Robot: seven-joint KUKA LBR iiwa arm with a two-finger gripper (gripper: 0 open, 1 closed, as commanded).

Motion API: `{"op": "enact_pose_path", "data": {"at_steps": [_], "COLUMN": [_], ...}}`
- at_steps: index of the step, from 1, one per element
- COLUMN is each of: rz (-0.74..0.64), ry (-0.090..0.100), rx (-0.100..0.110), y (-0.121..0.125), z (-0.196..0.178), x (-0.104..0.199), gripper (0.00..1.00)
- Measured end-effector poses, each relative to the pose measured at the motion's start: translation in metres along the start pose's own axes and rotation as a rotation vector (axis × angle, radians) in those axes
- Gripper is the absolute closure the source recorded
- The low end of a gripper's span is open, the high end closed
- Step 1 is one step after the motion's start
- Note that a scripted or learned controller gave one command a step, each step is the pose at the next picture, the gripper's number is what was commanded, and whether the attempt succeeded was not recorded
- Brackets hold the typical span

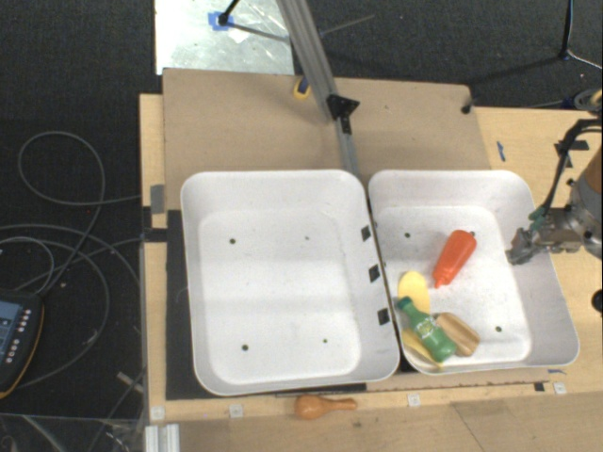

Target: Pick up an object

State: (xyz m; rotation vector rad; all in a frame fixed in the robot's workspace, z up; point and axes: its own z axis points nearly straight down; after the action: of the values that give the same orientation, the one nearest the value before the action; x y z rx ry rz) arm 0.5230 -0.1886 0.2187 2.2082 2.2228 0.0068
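Observation:
In the right bin (pixel 443 191) lie an orange carrot-shaped toy (pixel 454 256), a yellow piece (pixel 415 290), a green bottle (pixel 426 331) and a tan bun-like toy (pixel 460 332), the last three crowded into the bin's near left corner. My gripper (pixel 524 249) hangs at the right bin's right rim, well to the right of the carrot and touching none of the toys. Nothing shows between its fingers.
The left bin (pixel 273 281) sits beside the right one, joined by black clips. An orange pear-shaped toy (pixel 322 405) lies on the bench in front of the bins. A slanted metal pole (pixel 316 50) crosses the back of the bench.

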Motion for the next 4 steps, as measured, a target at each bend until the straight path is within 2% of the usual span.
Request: {"op": "enact_pose_path", "data": {"at_steps": [1, 2, 3, 4], "rz": [0.001, -0.003, -0.004, -0.004], "ry": [0.001, 0.005, 0.005, 0.005], "rx": [0.004, 0.008, 0.007, 0.007], "y": [0.002, -0.004, -0.009, -0.009], "z": [-0.016, -0.006, -0.018, -0.009], "x": [0.0, 0.05, 0.102, 0.15], "gripper": [1.0, 1.0, 1.0, 1.0]}}
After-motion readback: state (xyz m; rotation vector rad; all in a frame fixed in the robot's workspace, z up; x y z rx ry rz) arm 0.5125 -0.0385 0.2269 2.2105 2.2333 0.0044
